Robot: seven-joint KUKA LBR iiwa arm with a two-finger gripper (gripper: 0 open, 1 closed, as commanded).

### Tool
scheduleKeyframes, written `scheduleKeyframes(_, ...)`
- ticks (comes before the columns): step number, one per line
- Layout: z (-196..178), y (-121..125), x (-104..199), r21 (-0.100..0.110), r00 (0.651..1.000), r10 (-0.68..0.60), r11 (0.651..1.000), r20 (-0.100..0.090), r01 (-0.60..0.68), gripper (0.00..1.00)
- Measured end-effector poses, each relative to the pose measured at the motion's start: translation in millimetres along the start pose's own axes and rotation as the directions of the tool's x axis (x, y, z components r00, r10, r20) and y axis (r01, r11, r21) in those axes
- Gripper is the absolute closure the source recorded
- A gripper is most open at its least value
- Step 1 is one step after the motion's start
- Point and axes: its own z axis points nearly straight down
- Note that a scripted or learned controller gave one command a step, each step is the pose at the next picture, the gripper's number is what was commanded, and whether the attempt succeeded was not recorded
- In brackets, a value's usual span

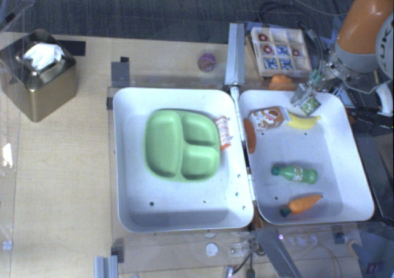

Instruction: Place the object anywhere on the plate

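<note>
Gripper point(306, 99) at the right bin's point(345, 209) far edge, fingers pinching a small green-and-white packet point(309, 105).

Plate point(183, 144) (green, three compartments) sits in the left bin point(132, 209), a red-and-white wrapper point(223, 132) just beside its right rim. Across the right bin lie a banana point(305, 122), a brown pouch point(268, 118), a red sausage point(249, 135), a green bottle point(295, 174) and a carrot point(301, 204).

The green divided plate point(183, 144) looks like smooth matt plastic, as do the white bins point(184, 218). The bench point(61, 197) is pale wood. The green bottle point(295, 174) shines glossy, and the carrot point(303, 204) looks plasticky.
</note>
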Motion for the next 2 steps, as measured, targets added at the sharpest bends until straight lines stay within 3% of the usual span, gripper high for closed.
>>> scheduleKeyframes(1,9.0,-24.6,75.3,0.002,0.99,-0.141,0.99,-0.005,0.141,1.0)
scheduleKeyframes(2,-5.9,-0.1,152.9,-0.001,0.96,-0.281,0.96,-0.005,0.281,1.0)
